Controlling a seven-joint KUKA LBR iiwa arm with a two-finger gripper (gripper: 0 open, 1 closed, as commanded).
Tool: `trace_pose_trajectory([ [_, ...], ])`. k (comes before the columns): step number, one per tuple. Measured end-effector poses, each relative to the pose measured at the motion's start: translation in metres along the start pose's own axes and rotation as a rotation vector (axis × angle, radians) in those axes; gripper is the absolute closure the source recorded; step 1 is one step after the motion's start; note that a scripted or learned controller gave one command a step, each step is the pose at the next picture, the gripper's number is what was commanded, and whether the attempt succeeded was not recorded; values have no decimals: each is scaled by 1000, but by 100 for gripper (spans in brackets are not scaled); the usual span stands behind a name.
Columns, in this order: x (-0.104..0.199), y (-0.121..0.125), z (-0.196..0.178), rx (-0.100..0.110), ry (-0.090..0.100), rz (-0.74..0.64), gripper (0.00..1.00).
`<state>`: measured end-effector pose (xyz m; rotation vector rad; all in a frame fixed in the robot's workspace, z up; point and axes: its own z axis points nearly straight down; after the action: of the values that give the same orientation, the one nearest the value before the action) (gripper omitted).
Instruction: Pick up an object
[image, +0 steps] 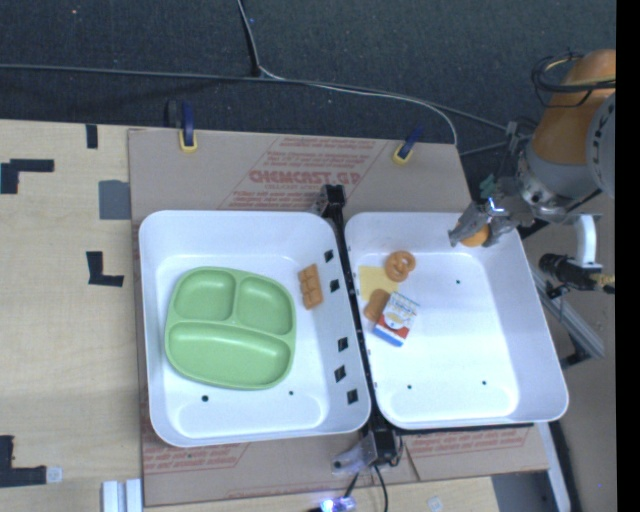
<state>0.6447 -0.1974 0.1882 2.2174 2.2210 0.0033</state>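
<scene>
A small yellow-orange object (477, 236) sits between the fingers of the gripper (474, 234), which are clamped on it at the upper right corner of the right bin (500, 400); it is too small and too much covered to say what kind of thing it is. Judging by its place over the bin's back rim, it looks lifted off the floor rather than resting on it, so the pick seems well along, though how firm the hold is cannot be read here. The arm (570, 130) leans in from the right, its wrist angled down toward that corner. Lower in the same bin lie the loose choices: a small pretzel-like ring (400, 265), a pale yellow flat piece (373, 280) touching a brown chunk (378, 303), and just beside that a small carton (399, 320) in white, red and blue. They cluster near the divider, well apart from the gripper. Across the divider, the left bin (200, 225) holds a green compartment plate (231, 327) and an orange-brown block (311, 286) near its right wall. Both bins rest on cardboard over the desk (50, 300).
</scene>
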Motion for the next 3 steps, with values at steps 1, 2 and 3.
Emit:
trace_pose_trajectory([
  [1, 2, 7, -62, -1, -1, -1, 100],
  [2, 51, 1, -49, 6, 2, -3, 100],
  [3, 107, 3, -38, 7, 2, -5, 100],
])
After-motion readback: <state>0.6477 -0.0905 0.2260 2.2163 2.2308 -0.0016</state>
